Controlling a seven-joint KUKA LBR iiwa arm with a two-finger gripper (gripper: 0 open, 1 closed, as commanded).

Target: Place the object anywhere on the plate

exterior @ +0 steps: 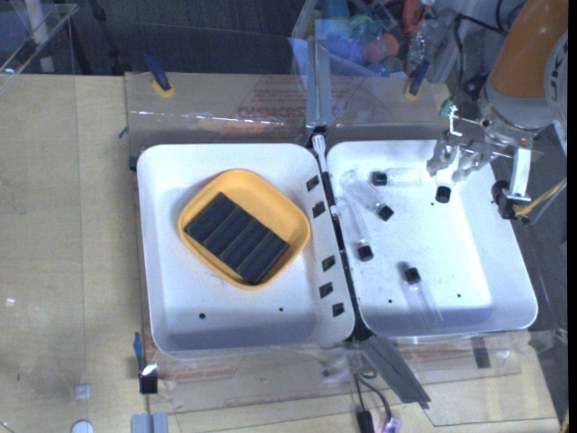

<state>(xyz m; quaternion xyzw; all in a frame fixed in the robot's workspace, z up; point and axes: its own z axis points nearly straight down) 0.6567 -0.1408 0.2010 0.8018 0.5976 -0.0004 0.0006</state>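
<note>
Hovering at upper right of frame, gripper [453,159] sat over right bin [487,287]; finger state unclear; dark object [239,235] lay on yellow plate [200,207].

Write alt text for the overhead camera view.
A yellow plate bearing a dark ridged slab sits in the left white bin. The gripper hangs over the right bin, among small black-capped clear pieces.

Grey arm [532,52] upper right, gripper [453,162] pointing down
</note>
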